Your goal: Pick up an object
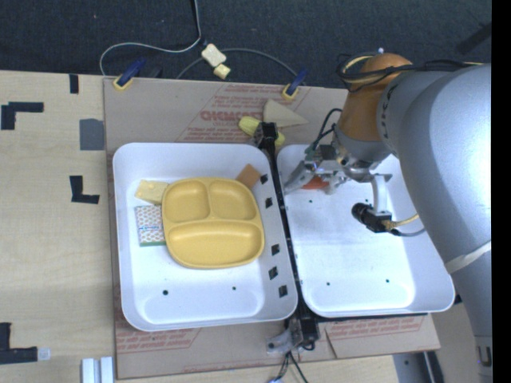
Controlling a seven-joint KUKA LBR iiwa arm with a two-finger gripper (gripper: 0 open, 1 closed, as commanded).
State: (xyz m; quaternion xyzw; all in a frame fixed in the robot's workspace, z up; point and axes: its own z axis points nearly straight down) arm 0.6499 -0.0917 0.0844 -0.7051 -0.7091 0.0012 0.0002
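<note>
Red-orange small object (318,183): far end of the right white bin (375,282), just under the gripper (323,174); too hidden to tell its long axis.
Fingers: cannot tell how they stand.
Arm: grey, orange band (363,106), entering from the right.
Left white bin (192,306): yellow three-compartment plastic tray (211,220), long axis across the bin; pale yellow block (150,190), patterned card (148,223), brown piece (250,175).
Writing: red print on the cardboard sheet (215,116), unreadable.
Surface: pale wood bench (48,238), dark carpet (96,14) beyond.

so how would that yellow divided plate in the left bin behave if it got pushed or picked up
The yellow three-compartment plastic plate looks rigid, so it would probably keep its shape. Lying flat and wide in the left white bin, it likely slides rather than tips. Its smooth, low rim may be slippery to pinch.
</note>
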